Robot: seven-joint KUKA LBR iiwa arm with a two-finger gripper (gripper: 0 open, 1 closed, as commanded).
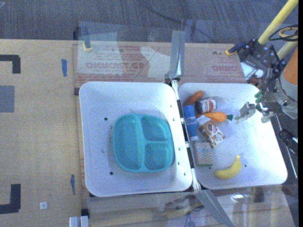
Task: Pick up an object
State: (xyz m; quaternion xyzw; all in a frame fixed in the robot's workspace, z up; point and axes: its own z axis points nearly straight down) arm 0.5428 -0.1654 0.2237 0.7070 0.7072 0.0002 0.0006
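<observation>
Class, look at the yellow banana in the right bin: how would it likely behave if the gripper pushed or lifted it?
The banana lies curved on the bin floor, so a push would probably spin it rather than roll it. Its smooth, tapering shape might slip between narrow fingers. It looks small, so probably light.

From my feed: light wooden bench (38,141) with black corner markers (13,63) and bits of blue tape (64,67) on its left side. Grey carpet floor (94,4) beyond the far edge, a dark cable (161,8) looping across it. Cardboard sheet (123,65) with red print lies under clear plastic behind the bins. Lighting is even and bright.
</observation>
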